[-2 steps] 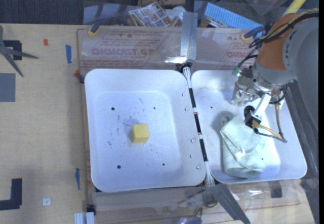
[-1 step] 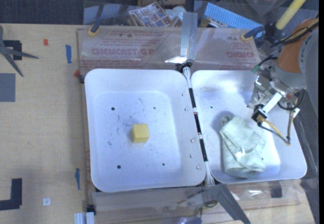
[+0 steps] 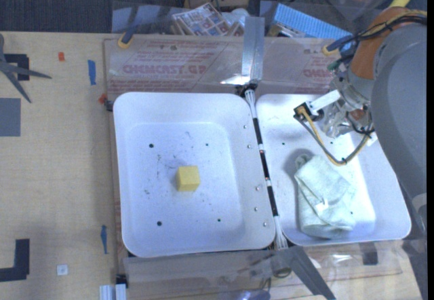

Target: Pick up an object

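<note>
Yellow block (image 3: 188, 178), one: lies flat near the middle of the left bin (image 3: 135, 122), well apart from all four rims, with bare floor on every side. White crumpled cloth (image 3: 327, 197), one: lies in the right bin (image 3: 390, 176), toward its near edge, close to the divider between the bins. Bins, two: side by side on the worktop (image 3: 47, 176), inner rims touching. Jaws (image 3: 325, 119): over the far half of the right bin, above and beyond the cloth, apart from it; whether they stand open or closed cannot be told, and nothing is seen between them. Arm (image 3: 400, 75), one: enters across the right bin's right rim.
</note>
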`<state>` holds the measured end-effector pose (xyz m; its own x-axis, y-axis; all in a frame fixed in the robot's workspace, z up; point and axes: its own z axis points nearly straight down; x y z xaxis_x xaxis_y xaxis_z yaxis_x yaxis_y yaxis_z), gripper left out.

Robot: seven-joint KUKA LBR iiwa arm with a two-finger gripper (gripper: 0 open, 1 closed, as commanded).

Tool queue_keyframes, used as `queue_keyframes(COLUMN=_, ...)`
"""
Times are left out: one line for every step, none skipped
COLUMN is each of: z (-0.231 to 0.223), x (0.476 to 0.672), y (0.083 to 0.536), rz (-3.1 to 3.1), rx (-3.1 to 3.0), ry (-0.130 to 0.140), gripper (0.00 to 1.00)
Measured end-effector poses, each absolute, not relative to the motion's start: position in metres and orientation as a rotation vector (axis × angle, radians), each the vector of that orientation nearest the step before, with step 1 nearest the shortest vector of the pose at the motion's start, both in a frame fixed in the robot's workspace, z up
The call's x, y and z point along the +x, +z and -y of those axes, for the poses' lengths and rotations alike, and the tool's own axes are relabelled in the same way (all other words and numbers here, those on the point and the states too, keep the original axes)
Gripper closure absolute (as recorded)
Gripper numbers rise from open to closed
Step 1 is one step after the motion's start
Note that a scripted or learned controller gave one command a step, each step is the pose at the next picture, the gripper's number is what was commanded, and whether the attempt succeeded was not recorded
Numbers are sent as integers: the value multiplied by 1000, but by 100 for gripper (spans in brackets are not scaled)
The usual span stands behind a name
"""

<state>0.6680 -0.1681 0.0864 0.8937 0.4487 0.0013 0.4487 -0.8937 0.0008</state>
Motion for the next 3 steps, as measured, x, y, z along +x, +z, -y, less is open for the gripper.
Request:
queue_keyframes(z=208, x=648, y=86, rz=-355, rx=3122, ry=-2, gripper=100)
queue_keyframes(z=125, x=625, y=88, rz=-325, rx=3127, ry=6, gripper=100)
queue_keyframes(z=183, x=590, y=88, rz=-699, rx=3063, ry=5, gripper=100)
